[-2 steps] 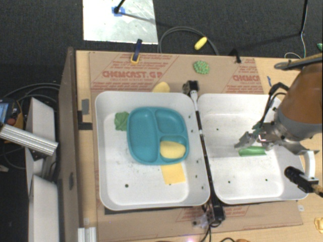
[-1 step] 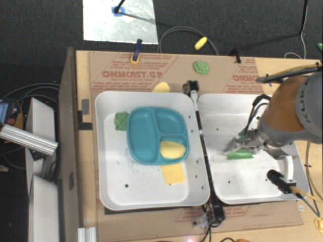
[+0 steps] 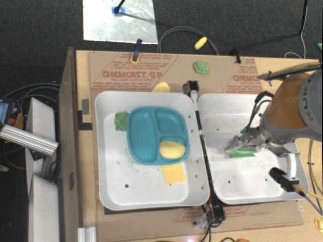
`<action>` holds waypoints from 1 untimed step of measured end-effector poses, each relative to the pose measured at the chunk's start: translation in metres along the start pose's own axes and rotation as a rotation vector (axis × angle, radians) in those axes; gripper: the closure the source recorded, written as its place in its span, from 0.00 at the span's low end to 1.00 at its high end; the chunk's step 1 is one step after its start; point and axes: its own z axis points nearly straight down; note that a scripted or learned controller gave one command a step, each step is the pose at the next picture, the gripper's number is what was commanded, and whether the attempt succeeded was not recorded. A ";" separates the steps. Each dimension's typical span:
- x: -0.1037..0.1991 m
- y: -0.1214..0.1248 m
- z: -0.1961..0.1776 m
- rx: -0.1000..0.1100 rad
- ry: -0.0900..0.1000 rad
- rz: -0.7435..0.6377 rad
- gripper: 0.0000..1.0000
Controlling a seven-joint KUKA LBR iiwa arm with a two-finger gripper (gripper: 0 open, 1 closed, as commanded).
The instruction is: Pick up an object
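Two shallow white bins side by side on a cardboard-covered bench. In the left bin (image 3: 108, 185), a teal divided plate (image 3: 151, 135) as the landmark: a yellow lemon-like piece (image 3: 172, 149) in its lower right compartment, a flat yellow slice (image 3: 173, 174) just below its edge, a green leafy piece (image 3: 121, 120) touching its left rim. Well to the right of the plate, in the right bin (image 3: 237, 193), a green elongated object (image 3: 241, 154) lying flat. Gripper (image 3: 241, 144) down directly over that object; impossible to tell whether open or closed.
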 end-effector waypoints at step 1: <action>0.063 0.083 -0.096 -0.014 0.001 -0.012 1.00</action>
